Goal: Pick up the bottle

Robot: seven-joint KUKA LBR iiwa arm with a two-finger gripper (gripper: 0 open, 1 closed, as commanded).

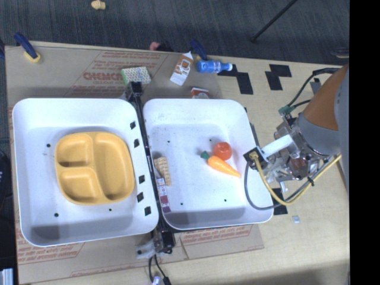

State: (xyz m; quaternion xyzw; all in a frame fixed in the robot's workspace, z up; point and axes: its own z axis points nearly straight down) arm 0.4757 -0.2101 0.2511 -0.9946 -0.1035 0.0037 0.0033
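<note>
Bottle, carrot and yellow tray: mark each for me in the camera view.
bottle (208,67), camera view, blue body.
carrot (224,166), camera view, orange middle.
yellow tray (113,162), camera view, large compartment.

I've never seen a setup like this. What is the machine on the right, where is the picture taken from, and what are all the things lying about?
The camera hangs above a bench and looks down at a slant. On the right is a robot arm, grey and orange, with cables and a gripper at its end, beside the bins; nothing visible is held.

Two shallow white bins sit side by side. The left bin holds a yellow divided plate. The right bin holds a toy carrot, a small red ball-like thing touching it, and a tan waffle-like piece.

The blue bottle, which the arm should pick up, lies outside the bins, on the bench behind them.
</note>
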